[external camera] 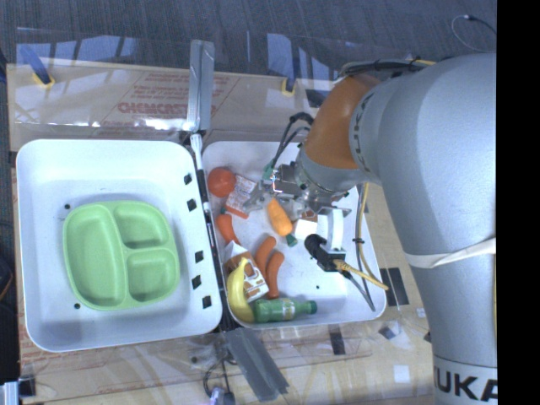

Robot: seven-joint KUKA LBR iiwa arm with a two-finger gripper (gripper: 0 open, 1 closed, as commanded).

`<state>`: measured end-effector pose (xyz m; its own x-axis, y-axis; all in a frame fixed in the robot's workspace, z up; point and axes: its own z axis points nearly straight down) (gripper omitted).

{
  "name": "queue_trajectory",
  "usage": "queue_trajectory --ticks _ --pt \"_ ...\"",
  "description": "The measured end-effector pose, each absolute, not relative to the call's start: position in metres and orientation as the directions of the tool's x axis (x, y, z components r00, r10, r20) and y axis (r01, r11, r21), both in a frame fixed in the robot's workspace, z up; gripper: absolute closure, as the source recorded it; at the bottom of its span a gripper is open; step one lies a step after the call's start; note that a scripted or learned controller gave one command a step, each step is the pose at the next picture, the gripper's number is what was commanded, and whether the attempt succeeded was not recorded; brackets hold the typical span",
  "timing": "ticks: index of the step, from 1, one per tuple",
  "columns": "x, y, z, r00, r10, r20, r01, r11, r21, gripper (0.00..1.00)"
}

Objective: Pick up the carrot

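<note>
I am hovering my gripper (pixel 297 199) just right of the carrot (pixel 279 216), which is lying tilted beside the tomato (pixel 221 181), long axis slanting down-right; grip state I cannot tell

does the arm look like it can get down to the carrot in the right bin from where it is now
Probably yes. The gripper hangs over the right bin beside the carrot, whose top is uncovered. A tomato and a banana lie apart from it.

Orange carrot (pixel 279 216), tilted, right bin (pixel 364 302)
</note>
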<state>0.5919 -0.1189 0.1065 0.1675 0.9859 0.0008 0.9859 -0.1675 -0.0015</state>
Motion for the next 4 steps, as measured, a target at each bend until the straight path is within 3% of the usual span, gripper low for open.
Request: queue_trajectory --ticks 1,2,3,4 --pt "0.592 -0.119 0.116 0.163 0.987 0.0 0.987 -0.163 -0.004 1.0" --pt "0.59 -0.053 0.235 0.233 0.972 0.0 0.972 -0.233 -0.004 1.0" --pt "0.589 -0.053 0.234 0.234 0.972 -0.001 0.972 -0.234 -0.006 0.0" --pt "0.611 -0.11 0.097 0.225 0.974 0.001 0.974 -0.225 0.0 0.0"
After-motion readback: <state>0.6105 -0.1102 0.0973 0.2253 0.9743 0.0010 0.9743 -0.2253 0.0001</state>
